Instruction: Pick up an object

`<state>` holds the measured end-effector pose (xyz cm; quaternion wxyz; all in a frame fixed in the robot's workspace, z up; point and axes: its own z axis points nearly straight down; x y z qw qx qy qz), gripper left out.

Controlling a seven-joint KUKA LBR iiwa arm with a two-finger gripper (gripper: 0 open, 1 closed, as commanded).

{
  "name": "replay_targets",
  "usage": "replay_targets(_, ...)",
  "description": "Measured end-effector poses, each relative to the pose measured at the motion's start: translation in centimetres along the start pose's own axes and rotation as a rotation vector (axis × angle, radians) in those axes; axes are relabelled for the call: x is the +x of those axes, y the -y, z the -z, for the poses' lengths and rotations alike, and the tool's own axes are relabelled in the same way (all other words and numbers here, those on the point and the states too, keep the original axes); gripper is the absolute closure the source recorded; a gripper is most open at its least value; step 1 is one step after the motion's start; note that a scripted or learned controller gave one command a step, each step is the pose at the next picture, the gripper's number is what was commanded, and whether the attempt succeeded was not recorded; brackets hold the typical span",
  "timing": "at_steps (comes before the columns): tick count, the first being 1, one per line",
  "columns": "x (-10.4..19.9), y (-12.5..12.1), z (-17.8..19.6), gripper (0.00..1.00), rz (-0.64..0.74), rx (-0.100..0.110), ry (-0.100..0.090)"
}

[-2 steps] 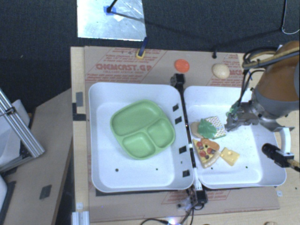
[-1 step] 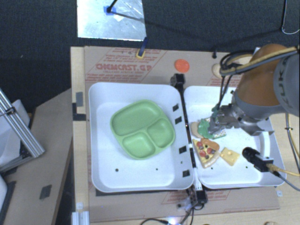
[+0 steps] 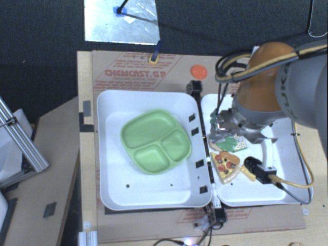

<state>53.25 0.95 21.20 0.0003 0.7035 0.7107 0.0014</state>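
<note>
Camera view sets the gripper (image 3: 222, 132) low over the right bin (image 3: 285, 155), close to that bin's wall on the side of the left bin. How far the gripper is open cannot be told, because the wrist and the grey arm (image 3: 302, 94) with its orange band cover it from above, and nothing can be seen held in it.

Just beside the gripper, on the side toward the lower edge of the view, lies a small green piece with pale specks (image 3: 236, 145); whether the gripper touches it cannot be told. Touching or nearly touching that piece, a little farther from the gripper, a toy pizza slice (image 3: 227, 166) lies flat on the bin floor with its crust toward the lower right.

Beyond the gripper on the other side, a row of small black clips (image 3: 195, 132) runs along the walls where the two bins meet. Past these, well apart from the gripper, a light green divided plate (image 3: 156, 141) sits flat in the middle of the left bin (image 3: 115, 181).

Farther still, an orange disc (image 3: 199, 72) rests on the printed cardboard sheet (image 3: 133, 73) behind the bins. Farthest from the gripper, a silvery square sheet (image 3: 122, 15) lies on the dark floor at the top of the view.
</note>
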Motion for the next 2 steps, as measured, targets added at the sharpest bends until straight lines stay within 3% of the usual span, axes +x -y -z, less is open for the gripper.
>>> replay_targets(1,4.5,0.6,2.0,1.0,0.0,0.0,-0.001)
replay_targets(2,5.8,1.3,1.8,1.0,-0.003,0.002,0.001)
